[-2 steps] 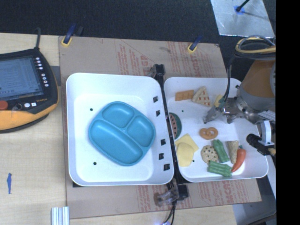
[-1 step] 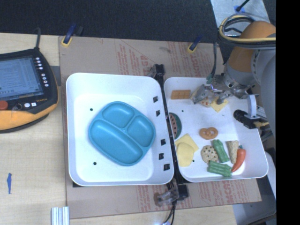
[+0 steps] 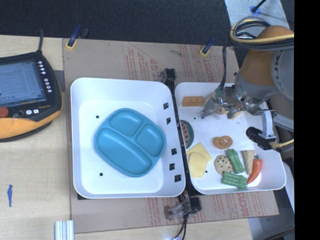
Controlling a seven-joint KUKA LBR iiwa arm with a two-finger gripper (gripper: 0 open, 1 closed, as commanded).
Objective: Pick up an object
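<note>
Hovering low over the right bin (image 3: 280, 181), the gripper (image 3: 220, 107) spreads its 2 fingers with nothing between them. Just left lies a tan wafer (image 3: 192, 101); below sit a pretzel (image 3: 222, 142), cheese slices (image 3: 198, 159), cookie (image 3: 221, 164) and carrot (image 3: 255, 169). A blue divided plate (image 3: 130, 141) lies in the left bin (image 3: 80, 134).

The grey arm (image 3: 260, 66), orange band above its wrist, comes in from the right and bends down steeply. Its end effector (image 3: 220, 108) hangs low, metal fingers (image 3: 209, 110) splayed apart and pointing down-left, nothing between them.
</note>
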